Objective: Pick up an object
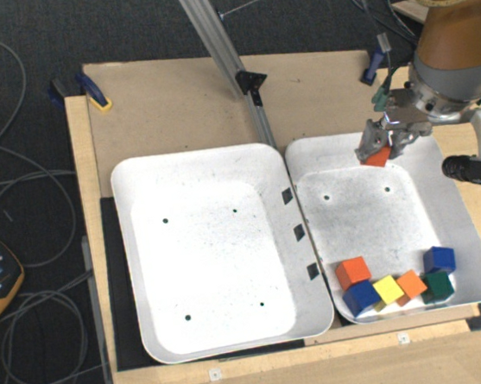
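Now red block (377, 158) between end effector (380, 145) fingers.

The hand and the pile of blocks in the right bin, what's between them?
Bare white floor of the right bin separates the hand from the blocks in the camera view.

Rounded orange-brown band capping a smooth grey cylindrical wrist (452, 74); below it, at seven o'clock, a small metallic grey two-finger gripper (380, 145) with dark fittings.

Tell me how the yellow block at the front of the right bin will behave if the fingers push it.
The yellow block looks rigid and flat-faced, so it would likely slide, not roll. It sits tight between a blue block and an orange block, so a push probably shifts those too.
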Controlling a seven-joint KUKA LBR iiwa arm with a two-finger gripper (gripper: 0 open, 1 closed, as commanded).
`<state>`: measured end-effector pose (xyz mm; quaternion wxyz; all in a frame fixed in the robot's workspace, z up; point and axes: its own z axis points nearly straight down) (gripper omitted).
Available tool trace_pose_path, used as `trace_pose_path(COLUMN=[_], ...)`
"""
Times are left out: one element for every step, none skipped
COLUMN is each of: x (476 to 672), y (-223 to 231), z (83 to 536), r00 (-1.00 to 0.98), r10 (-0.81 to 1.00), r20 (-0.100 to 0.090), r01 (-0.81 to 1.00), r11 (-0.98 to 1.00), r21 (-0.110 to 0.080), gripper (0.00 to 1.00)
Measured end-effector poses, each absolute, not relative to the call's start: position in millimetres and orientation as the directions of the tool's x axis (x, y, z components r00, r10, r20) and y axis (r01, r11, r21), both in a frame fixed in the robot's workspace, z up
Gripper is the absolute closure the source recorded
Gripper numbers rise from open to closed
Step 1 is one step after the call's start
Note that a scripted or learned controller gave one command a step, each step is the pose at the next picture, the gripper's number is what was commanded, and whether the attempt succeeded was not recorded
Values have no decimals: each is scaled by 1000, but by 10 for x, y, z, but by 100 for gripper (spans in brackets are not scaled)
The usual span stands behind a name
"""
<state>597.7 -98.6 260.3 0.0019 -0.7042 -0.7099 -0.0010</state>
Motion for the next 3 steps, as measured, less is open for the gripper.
trace_pose_path(x=[5974,5886,5855], y=[-409,204,772], z=[2670,2584,2424], r00=[-8,-8,-7], r10=[1000,1000,1000], r20=[3,4,3], r01=[1000,1000,1000], r11=[8,8,7], r21=[-1,-3,-4], gripper=[100,100,100])
